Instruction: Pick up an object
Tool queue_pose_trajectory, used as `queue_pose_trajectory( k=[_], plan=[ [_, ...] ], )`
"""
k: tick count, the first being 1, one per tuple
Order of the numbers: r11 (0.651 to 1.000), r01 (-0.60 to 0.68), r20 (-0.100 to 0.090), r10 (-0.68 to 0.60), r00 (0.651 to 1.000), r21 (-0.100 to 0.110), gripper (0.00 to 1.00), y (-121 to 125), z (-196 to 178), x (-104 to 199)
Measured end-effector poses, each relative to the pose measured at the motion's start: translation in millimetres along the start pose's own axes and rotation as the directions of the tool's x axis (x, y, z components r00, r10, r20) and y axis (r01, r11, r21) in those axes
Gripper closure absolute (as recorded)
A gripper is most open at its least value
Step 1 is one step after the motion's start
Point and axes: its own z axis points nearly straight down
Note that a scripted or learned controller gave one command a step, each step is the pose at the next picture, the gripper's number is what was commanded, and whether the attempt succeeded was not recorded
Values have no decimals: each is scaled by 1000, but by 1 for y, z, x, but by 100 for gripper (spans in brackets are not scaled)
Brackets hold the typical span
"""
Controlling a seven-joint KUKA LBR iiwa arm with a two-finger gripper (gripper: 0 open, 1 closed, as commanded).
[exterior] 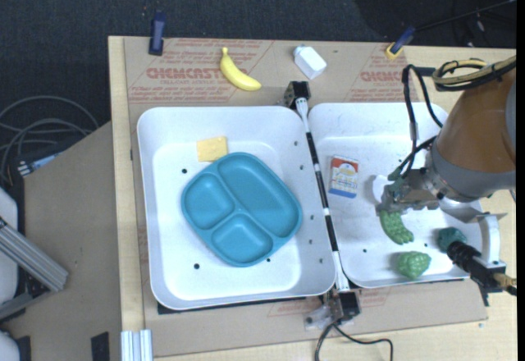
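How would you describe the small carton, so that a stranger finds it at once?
Look in the right bin, near its left wall. The carton lies flat there, left of the gripper. It is a white box with red and blue print, while the green items nearby are lumpy.

blue divided plate (239,207) in the left bin (156,187) with a yellow sponge (212,148) just behind it, gripper (395,202) down in the right bin (361,125) over a green toy (398,228), banana (238,73) on the far bench
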Motion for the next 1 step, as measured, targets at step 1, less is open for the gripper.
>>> queue_pose_trajectory(
  k=[1],
  plan=[
    [1000,1,-1,-1,1000,1,100,36,-24,58]
  ],
)
